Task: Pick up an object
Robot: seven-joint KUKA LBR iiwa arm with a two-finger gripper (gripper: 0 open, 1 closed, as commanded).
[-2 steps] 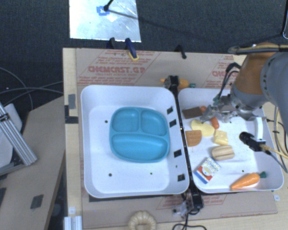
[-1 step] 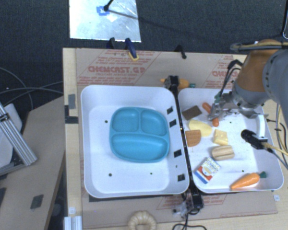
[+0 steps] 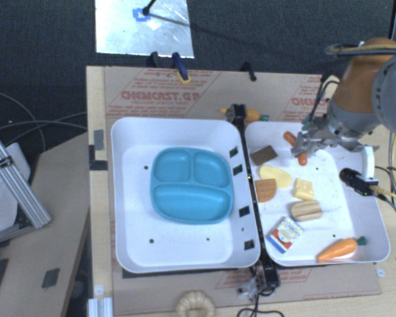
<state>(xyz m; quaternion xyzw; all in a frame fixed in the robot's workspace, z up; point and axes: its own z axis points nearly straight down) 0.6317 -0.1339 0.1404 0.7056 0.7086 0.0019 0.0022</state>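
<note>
From the fixed camera above the bench, the arm [image 3: 373,84] reached in from the right and bent down over the back of the right bin [image 3: 373,226], so that its gripper [image 3: 303,152] sat low over the toy food there. A small red-orange sausage [image 3: 293,139] lay right at the gripper's tip, seemingly touching it, which suggested this was the piece being tried for; whether the gripper was wide, narrow or closed on anything could not be told at this slant, and no object could be seen lifted clear of the bin floor. The other pieces were scattered loosely in that same bin: a brown slab [image 3: 263,154], a pale yellow slice [image 3: 275,175], a tan round [image 3: 266,189], a yellow cheese block [image 3: 303,189], a bread roll [image 3: 306,210], a small printed packet [image 3: 285,234] and a carrot [image 3: 339,247] near the front rim. The left bin [image 3: 138,243] held a blue divided plate [image 3: 191,185], well apart from the gripper.
</note>
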